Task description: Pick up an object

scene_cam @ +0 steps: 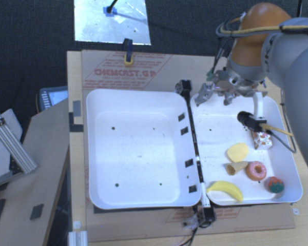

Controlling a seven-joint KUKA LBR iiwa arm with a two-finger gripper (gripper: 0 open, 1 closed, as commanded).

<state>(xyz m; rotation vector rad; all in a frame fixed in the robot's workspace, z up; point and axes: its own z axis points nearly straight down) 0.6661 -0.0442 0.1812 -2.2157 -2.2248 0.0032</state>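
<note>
The claw [218,92] hangs over the far edge of the right bin [215,132], and whether it is spread or closed cannot be told from this slanted view; nothing shows in its grip. The candidates lie clustered in that bin's near half, well apart from it: a banana [226,190], a pink donut [256,170], a yellow piece [237,152] and a small red-and-white block [263,140]. The left bin [138,147] probably serves as the drop side.

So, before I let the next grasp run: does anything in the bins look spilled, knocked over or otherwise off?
Nothing stands out. The banana, doughnut, yellow cone piece and the small round red and green toy all lie loose inside the right bin, bunched at its near end. The gripper hangs over the far edge.
</note>
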